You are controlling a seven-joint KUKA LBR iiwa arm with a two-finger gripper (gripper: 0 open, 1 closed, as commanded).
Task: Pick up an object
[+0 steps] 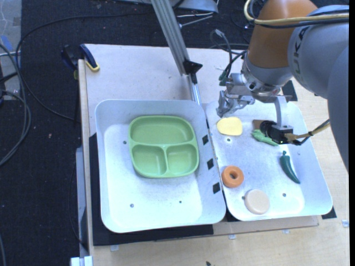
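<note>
Arm (319,43) is built of smooth, rounded grey shells w/ a matte finish. An orange band (280,24), glossy and dome-like, is seen just left of the grey shells, approx. above the wrist. A thin yellowish cable is looped over the band's top, and a dark cable is coiled beside it. Below the band, a grey wrist collar is fitted, then a metallic silver gripper (233,105) assy w/ boxy brackets. Green wiring is seen at the collar's left side.
</note>
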